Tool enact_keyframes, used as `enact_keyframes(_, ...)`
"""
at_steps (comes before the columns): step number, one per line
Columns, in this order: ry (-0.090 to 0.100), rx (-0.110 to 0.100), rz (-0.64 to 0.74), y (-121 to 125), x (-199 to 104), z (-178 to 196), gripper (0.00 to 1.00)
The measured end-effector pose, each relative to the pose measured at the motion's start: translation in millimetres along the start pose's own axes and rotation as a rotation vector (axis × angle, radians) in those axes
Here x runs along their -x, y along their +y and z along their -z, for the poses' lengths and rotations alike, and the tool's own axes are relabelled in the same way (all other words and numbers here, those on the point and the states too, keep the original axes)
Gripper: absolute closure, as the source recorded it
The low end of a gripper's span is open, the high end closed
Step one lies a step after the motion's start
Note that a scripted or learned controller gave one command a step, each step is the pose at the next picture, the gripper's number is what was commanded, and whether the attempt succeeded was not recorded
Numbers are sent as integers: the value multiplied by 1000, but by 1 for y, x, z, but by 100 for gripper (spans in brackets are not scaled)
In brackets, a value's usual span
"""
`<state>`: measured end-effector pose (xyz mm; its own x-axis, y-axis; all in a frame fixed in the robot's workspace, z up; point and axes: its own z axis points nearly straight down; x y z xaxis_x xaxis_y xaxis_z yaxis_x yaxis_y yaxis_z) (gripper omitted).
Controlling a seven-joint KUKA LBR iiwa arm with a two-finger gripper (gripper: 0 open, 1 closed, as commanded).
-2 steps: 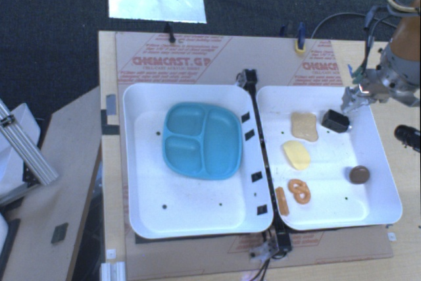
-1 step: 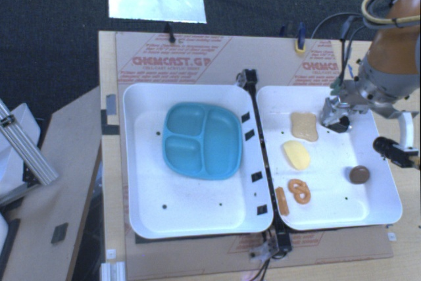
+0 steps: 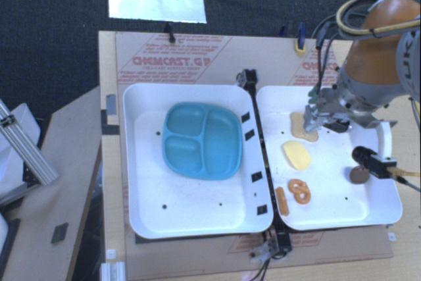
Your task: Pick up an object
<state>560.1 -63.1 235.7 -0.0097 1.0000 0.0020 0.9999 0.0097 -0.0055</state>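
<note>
From the camera above, I am reaching in from the right over the right bin (image 3: pixel 395 207), and my fingers (image 3: pixel 309 123) are hanging down onto a pale tan piece (image 3: pixel 301 131) near the bin's back left; whether they are spread or closed I cannot tell. Just in front of that piece a yellow oval piece (image 3: pixel 297 155) is lying, then an orange pretzel (image 3: pixel 300 191) and an orange stick (image 3: pixel 281 201) by the front left wall. A brown round piece (image 3: pixel 358 175) is sitting toward the right side. The left bin (image 3: pixel 141 207) is carrying a blue divided plate (image 3: pixel 201 141), lying flat. Both bins are resting on the worktop (image 3: pixel 171 52).
</note>
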Motion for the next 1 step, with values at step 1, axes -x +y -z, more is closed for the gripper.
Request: enact_keyframes(1, -1, 1, 0, -5, -45, -11, 100)
